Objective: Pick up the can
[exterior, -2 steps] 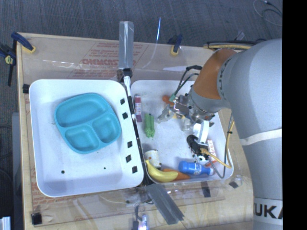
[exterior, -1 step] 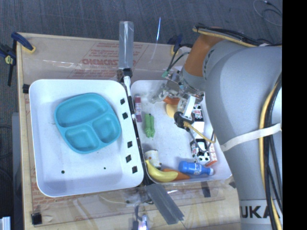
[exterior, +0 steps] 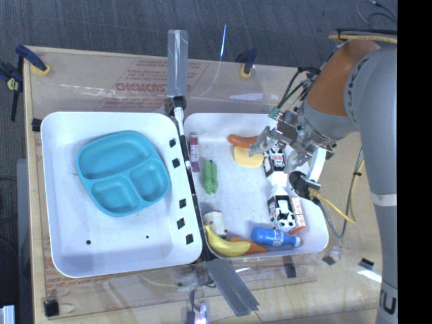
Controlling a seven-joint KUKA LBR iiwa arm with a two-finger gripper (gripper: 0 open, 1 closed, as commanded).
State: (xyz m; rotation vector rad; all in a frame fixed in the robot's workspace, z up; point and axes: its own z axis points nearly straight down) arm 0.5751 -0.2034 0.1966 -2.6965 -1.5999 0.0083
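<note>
**Arm over the right bin, can not made out**

Camera view: The grey arm [exterior: 364, 106] with its orange band reaches in from the right and hangs over the upper right part of the right bin [exterior: 229, 123]. The gripper [exterior: 280, 155] sits low among cables and brackets, just above a small white carton with black and red markings [exterior: 277, 162]. Whether the claw is released, clenched or grasping anything cannot be told from this angle.

In the same bin, an orange hot dog shape [exterior: 241, 140] lies next to a yellow wedge [exterior: 246, 157], both just left of the gripper. A thin dark red marker [exterior: 194, 152] lies along the left wall, with a green pepper-like piece [exterior: 210, 177] beside it. Along the near wall lie a banana [exterior: 226, 244], a carrot [exterior: 253, 246] and a blue bottle [exterior: 275, 237] lying on its side. A second white, black and red carton [exterior: 283, 211] stands above the bottle. A small whitish cup-like thing [exterior: 213, 220] sits near the banana; which of these is the can cannot be told.

The left bin [exterior: 61, 181] holds a blue divided plate [exterior: 123, 172].
</note>
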